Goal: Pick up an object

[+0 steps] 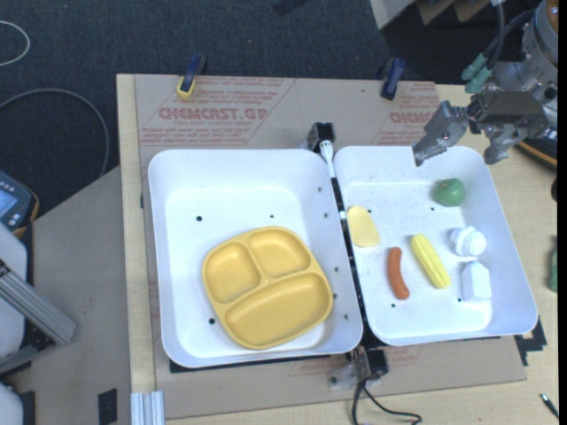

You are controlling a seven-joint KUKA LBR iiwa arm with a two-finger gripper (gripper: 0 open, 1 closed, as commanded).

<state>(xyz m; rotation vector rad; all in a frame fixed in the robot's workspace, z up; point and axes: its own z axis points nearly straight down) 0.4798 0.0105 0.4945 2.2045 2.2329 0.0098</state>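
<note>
Grey tool [467,142] spread wide above green object [448,191]; nothing gripped.

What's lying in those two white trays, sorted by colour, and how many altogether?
Yellow: 3, the divided plate, the corn cob and the pale yellow piece
White: 2, the round piece and the bottle
Green: 1, the ball
Orange-red: 1, the sausage
Total: 7

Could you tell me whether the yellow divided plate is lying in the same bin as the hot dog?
No, the yellow divided plate lies in the left bin, while the hot dog lies in the right bin.
</note>
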